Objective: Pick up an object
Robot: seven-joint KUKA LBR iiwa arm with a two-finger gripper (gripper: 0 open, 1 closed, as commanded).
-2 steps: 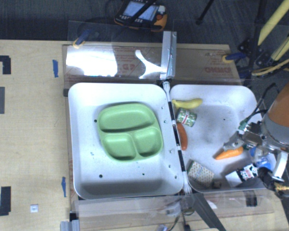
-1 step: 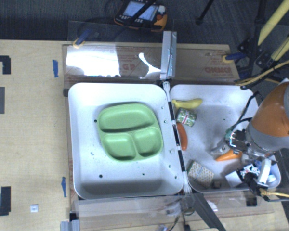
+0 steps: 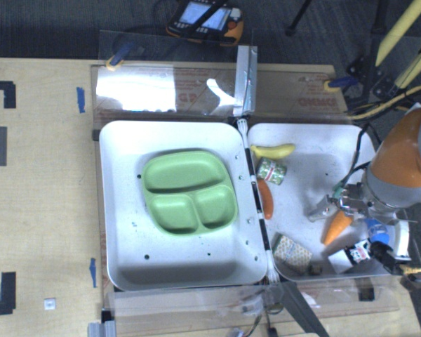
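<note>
My gripper hangs over the right bin, near its right side, below the grey wrist and the orange band. An orange carrot-shaped toy lies slanted directly under the gripper, its upper end at the gripper's tip; whether it is held cannot be seen. Further left in the same bin lie a yellow banana, a small green-and-white can and a reddish-orange sausage-shaped toy. A patterned grey pouch sits at the bin's front.
A black-and-white item and a blue item lie at the right bin's front right corner. The left bin holds a green divided plate. A metal divider separates the bins.
</note>
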